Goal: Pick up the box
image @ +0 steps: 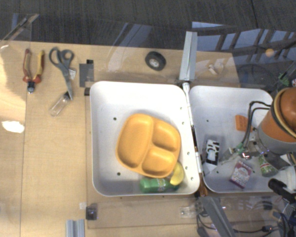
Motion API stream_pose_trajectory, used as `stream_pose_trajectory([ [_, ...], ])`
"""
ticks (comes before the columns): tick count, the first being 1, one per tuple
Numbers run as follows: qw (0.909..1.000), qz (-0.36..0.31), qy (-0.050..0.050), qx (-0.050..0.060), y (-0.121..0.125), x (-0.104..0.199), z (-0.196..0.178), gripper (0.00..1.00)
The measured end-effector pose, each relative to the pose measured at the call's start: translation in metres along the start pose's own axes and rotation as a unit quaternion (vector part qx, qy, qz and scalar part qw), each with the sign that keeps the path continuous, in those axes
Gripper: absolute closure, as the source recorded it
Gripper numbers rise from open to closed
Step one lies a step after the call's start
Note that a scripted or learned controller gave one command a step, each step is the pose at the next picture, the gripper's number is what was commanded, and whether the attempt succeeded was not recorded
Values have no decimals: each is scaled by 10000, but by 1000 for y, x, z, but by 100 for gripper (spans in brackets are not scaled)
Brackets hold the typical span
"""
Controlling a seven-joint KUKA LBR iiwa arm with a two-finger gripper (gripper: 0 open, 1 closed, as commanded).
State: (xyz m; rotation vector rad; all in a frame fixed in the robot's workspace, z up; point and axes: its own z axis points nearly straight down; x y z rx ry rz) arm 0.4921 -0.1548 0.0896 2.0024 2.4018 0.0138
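Camera view, looking down at a slant on the bench (39, 181) and its two white bins. We take the centre of the right bin (222, 102) as the hub of our clock face. The arm (286, 117), grey with an orange band, enters at about 3 o'clock, and its wrist hangs above the bin's right half. The gripper (246, 152) sits low over the bin floor at roughly 5 o'clock, amid cabling and small metal parts; we cannot tell how the tool stands, apart or together, because its tip is too small and cluttered to read.

The box (241, 174), a small purplish carton lying flat and turned slightly askew, rests on the bin floor at about 5 o'clock, just below the gripper and near the bin's front wall. We see nothing lifted clear of the floor. Near it lie a black-and-white item (212, 151) at 7 o'clock, an orange piece (240, 122) near the hub, and a green-capped object (267, 168) at 4 o'clock.

The left bin (103, 102) holds a yellow divided tray (149, 144), with a green bottle (155, 184) and a yellow fruit (177, 176) at its lower edge.

We judge the task unfinished: the approach appears largely made, while the grasp and the lift remain.
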Motion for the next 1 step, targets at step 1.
stream_pose_trajectory([
  [1, 9985, 539, -3, -1, -1, -3, 0, 0],
])
